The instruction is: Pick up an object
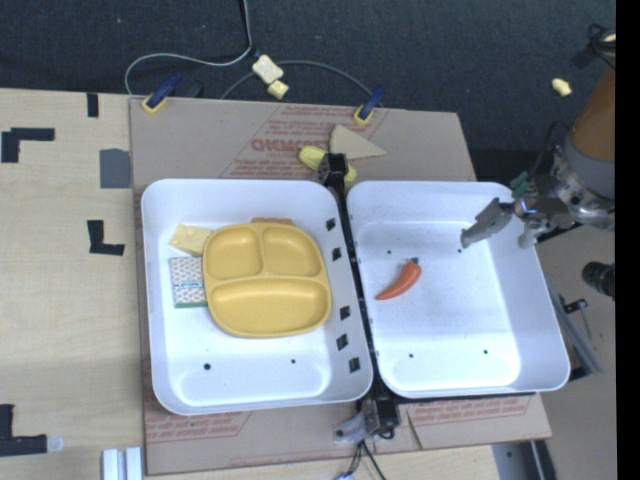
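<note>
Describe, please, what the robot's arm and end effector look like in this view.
The arm is grey metal, with an orange band above the wrist. Its end effector is a slim grey finger assembly, with small teal and red fittings beside the wrist.

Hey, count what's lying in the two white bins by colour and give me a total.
Yellow: 2, a yellow three-compartment plastic plate and a pale yellow flat piece beside it.
Orange: 1, an orange toy chilli pepper.
Patterned: 1, a small speckled rectangular block.
Total: 4.

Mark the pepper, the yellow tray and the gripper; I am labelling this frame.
pepper [399, 281], camera view, middle of its orange body
yellow tray [268, 279], camera view, central divider
gripper [482, 226], camera view, between its fingertips
</note>
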Action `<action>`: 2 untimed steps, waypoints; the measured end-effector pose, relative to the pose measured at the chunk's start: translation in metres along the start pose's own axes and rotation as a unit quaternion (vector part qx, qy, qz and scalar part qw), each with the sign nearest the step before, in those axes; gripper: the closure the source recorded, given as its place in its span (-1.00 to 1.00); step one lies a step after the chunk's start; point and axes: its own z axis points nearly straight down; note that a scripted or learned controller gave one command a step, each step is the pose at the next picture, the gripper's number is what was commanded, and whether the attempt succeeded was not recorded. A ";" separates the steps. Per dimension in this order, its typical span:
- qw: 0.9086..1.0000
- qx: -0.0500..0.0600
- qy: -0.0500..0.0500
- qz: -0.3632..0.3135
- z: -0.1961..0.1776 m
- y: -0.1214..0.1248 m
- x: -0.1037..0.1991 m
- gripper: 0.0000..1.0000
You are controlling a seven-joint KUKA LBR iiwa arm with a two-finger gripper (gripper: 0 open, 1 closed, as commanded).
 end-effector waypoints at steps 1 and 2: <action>1.000 0.005 0.002 -0.002 0.153 0.018 0.053 -1.00; 1.000 0.001 -0.001 0.000 0.196 0.042 0.055 -1.00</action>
